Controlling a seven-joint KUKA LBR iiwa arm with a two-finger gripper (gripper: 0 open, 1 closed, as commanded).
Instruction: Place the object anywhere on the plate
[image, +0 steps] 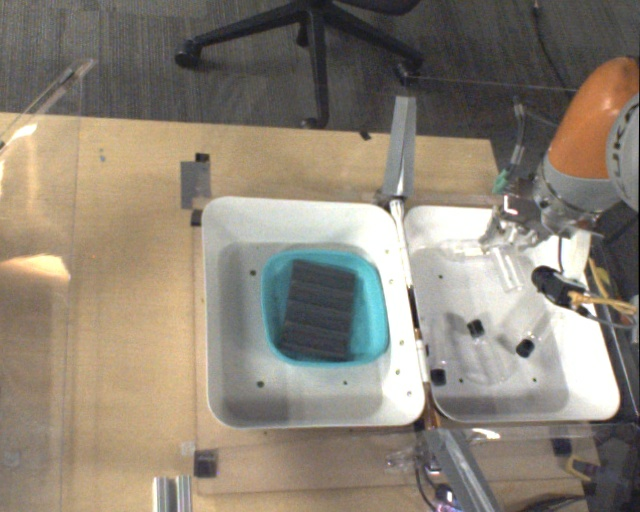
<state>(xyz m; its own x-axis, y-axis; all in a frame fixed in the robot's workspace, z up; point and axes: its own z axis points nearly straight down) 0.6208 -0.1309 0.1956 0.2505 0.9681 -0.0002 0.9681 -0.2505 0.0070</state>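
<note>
**The dark block lies on the blue plate, and the arm is over the other bin**

Two white bins sit side by side on the wooden table (100, 330). The left bin (230, 390) holds a blue plate (372, 320) with round corners. A dark grey block (320, 310) with ridges across it lies flat on the plate, close to the middle. It fills most of the plate and stays inside the rim.

The right bin (590, 395) holds see-through plastic pieces (490, 355) that are hard to make out. Some of them have small black tips.

The arm (590, 130), grey with an orange band, comes in from the right, above the far corner of the right bin. Its pincer (505, 235) hangs over the back part of that bin. The pincer looks clear and shiny, so I cannot tell how far open it is or if it has hold of anything.

The dark block is well apart from the pincer. It is in the other bin, to the pincer's side, with the wall between the two bins in the way. Nothing touches the block but the plate.

A black chair base (310, 40) stands on the grey carpet past the table.
</note>
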